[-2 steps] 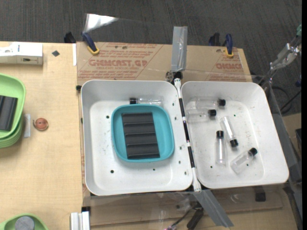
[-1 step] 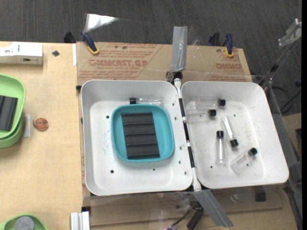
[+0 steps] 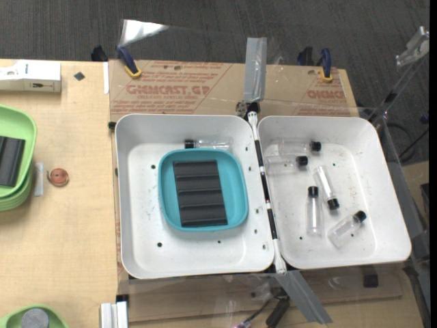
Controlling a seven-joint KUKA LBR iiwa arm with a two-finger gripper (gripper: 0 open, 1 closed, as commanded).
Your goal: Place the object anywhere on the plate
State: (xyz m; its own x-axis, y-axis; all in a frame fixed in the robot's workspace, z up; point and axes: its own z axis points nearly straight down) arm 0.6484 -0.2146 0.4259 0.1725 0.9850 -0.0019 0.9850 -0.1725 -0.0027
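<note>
Teal plate (image 3: 203, 190) sits mid left bin (image 3: 133, 203), one vial (image 3: 205, 144) by its far edge. Several clear vials (image 3: 326, 190) lie scattered across right bin (image 3: 382, 183).

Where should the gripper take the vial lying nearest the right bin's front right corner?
Grip that vial across the middle of its clear body, coming straight down, fingers either side of its long axis. It lies flat and slanted, black cap up-right, apart from the other vials, with the bin wall probably far enough off.

A plate (image 3: 203, 188) lies in the left bin (image 3: 133, 203); one vial (image 3: 205, 144) lies just behind it. Several vials (image 3: 321, 193) lie scattered in the right bin (image 3: 382, 244) alongside.
</note>
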